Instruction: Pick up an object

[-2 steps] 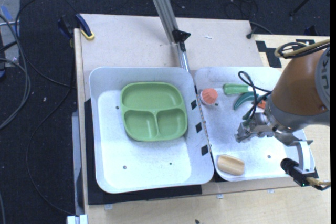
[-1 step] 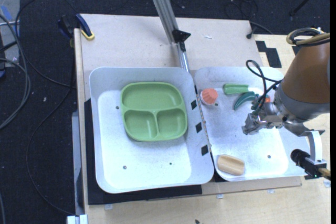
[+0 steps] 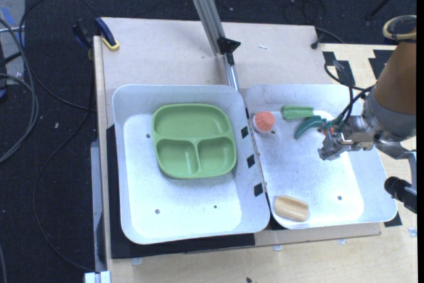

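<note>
White bins point(image 3: 132, 209) two, green tray point(image 3: 195, 140) one, claw point(image 3: 329, 150) one

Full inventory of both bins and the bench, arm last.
bins: 2, white, side by side on the bench
divided plate: 1, light green, three compartments, in the left bin
round object: 1, orange-red, right bin near its left wall
green pieces: 2, one lighter and one teal, right bin top, beside the gripper
tan block: 1, right bin, front left corner
clamp: 1, blue and yellow, bench's far left corner
gripper: 1, grey, above the right bin's middle, nothing seen between its fingers
</note>
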You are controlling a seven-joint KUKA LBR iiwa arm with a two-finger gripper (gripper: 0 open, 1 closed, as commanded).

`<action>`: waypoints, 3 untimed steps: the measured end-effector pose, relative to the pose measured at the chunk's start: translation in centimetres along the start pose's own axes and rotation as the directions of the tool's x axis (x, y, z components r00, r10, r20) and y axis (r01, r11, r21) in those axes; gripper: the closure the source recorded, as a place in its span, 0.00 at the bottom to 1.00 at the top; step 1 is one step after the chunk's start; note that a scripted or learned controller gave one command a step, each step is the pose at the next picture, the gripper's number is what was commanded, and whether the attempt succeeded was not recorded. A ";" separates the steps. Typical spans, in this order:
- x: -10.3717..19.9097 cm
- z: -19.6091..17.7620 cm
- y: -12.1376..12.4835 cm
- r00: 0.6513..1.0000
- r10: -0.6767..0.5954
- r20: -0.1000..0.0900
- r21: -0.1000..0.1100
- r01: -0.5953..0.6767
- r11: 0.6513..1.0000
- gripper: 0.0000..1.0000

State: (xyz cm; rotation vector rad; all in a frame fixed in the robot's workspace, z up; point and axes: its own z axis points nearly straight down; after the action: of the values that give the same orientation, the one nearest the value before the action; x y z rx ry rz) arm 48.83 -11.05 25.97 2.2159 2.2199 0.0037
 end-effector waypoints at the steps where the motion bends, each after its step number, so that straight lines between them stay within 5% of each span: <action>1: 0.0 -3.9 0.1 1.000 -0.001 0.000 0.001 0.001 1.000 1.00; 3: 10.0 -0.8 2.7 1.000 -0.006 -0.003 0.008 0.006 1.000 1.00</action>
State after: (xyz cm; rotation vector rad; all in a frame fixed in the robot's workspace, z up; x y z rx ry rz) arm 51.54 -1.01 26.74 2.2148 2.2316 -0.0015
